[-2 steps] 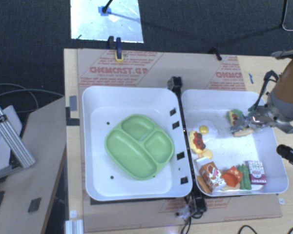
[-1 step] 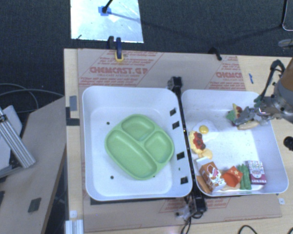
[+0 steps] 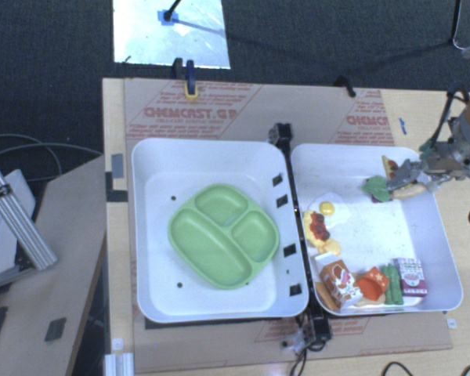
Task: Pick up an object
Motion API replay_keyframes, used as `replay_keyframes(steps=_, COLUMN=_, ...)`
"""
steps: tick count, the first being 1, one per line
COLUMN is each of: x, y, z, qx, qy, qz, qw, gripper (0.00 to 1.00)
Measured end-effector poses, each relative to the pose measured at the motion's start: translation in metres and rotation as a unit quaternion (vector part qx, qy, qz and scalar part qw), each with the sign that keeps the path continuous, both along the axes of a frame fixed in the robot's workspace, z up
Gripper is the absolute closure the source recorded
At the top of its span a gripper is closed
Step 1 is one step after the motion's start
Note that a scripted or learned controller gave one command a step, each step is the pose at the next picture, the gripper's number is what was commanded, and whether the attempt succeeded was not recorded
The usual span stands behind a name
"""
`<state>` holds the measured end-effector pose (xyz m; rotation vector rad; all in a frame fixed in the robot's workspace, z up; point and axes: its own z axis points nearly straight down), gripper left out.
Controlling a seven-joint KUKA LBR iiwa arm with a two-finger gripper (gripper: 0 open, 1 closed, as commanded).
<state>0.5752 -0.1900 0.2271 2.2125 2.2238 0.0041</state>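
Green object (image 3: 376,187) just left of gripper (image 3: 402,176), right bin (image 3: 446,233).

Grey metal hand (image 3: 403,175) below an orange-banded wrist.

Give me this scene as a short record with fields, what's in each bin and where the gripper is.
left bin: green divided plate lying flat near the middle
right bin: green item near the far edge; egg-like piece and red item by the left wall; cluster of small packages along the near edge
gripper: over the far part of the right bin, just right of the green item
grasp: cannot tell from this view
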Motion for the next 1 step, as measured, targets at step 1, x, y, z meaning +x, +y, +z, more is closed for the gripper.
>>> replay_keyframes(steps=1, x=0.0013, y=0.0582, z=0.0041, qx=0.0016, qy=0.002, qz=0.002, qw=1.0000, gripper=1.00)
